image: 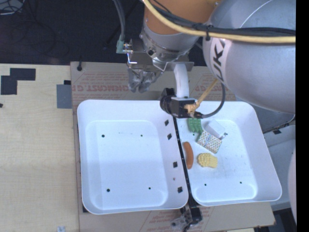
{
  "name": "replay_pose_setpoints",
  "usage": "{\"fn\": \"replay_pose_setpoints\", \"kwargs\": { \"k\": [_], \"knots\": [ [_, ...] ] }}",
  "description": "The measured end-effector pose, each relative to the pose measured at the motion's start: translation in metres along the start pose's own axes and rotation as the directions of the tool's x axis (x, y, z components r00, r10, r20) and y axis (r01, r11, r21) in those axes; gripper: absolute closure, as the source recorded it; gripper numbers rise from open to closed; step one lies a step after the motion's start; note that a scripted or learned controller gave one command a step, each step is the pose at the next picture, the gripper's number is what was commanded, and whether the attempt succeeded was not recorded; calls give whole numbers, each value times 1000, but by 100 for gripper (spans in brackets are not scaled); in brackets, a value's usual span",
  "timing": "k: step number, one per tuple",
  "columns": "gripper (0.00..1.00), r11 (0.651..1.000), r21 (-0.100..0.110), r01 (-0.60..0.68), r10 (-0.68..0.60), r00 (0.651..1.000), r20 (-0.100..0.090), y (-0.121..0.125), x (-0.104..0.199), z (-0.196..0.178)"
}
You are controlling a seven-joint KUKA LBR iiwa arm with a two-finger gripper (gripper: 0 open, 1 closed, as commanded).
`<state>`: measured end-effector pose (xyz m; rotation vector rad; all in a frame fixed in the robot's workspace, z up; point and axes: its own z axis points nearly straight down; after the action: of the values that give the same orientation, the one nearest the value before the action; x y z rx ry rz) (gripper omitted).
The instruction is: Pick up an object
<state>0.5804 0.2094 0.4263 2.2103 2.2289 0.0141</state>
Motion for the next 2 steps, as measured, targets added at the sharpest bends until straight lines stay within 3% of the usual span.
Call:
{"fn": "replay_pose_setpoints", "kwargs": {
  "k": [1,2],
  "knots": [
    [100,1000,8,-4,4,1000,3,-33,33,-41],
    [100,1000,5,-6,6,1000,3,-33,35,-116]
  ]
}}
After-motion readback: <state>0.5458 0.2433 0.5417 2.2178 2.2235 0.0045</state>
